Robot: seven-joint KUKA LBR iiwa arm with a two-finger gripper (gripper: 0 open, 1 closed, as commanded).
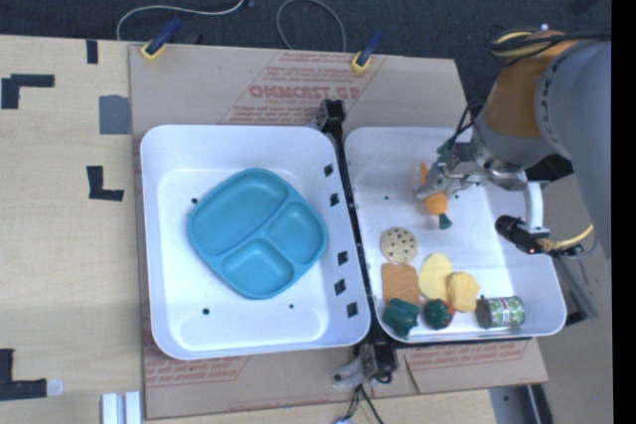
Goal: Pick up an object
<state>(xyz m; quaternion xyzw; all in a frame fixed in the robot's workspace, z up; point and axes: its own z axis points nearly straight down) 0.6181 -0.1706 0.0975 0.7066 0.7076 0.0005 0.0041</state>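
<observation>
You see two white bins side by side on the bench. The left bin [159,243] has a blue tray [258,231] in it, with three sections. The right bin [383,149] has the small toy foods.

The arm [556,104] comes in from the right, and the gripper [444,176] hangs over the top part of the right bin. An orange thing [435,205] sits right under its tip, touching it or very close. You cannot tell from here if the gripper has it or not, and you cannot tell if the tool is released or clenched, because the tip is too small and dark.

Lower down in the same bin, look at the pile. A round cookie [398,243] lies above an orange cracker [400,282]. Two yellow pieces [446,282] sit beside them. Two dark green lumps [417,316] rest at the bottom edge. A little can [501,312] lies on its side in the corner, near the yellow pieces.
</observation>
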